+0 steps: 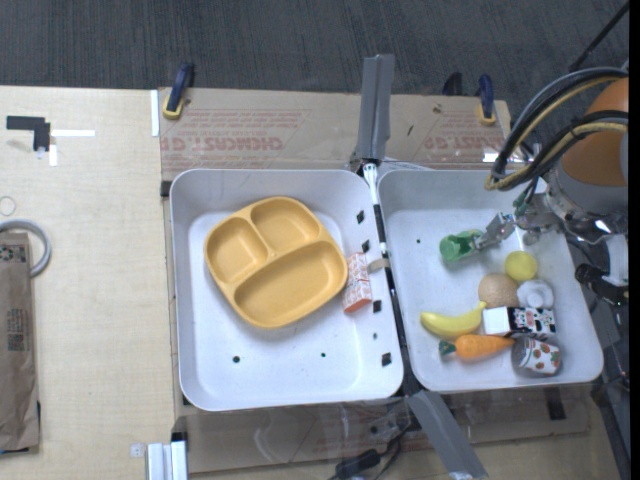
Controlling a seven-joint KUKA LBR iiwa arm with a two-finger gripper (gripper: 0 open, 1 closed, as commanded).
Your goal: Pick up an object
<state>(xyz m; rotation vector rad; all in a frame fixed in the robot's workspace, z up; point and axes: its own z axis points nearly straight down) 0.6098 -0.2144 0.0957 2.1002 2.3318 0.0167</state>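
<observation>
Nearest the camera in the right bin (420, 363) lie a patterned cup (538, 356), an orange carrot (482, 346) and a yellow banana (451, 321), with a brown ball (497, 289) and a lemon (520, 265) just beyond them. Farther back, the hand (497, 232) rests at a green object (460, 247), touching its right end; whether it is clenched or released cannot be told. Over in the left bin (200, 368), a yellow divided plate (276, 260) sits beside a small orange packet (357, 281).
</observation>
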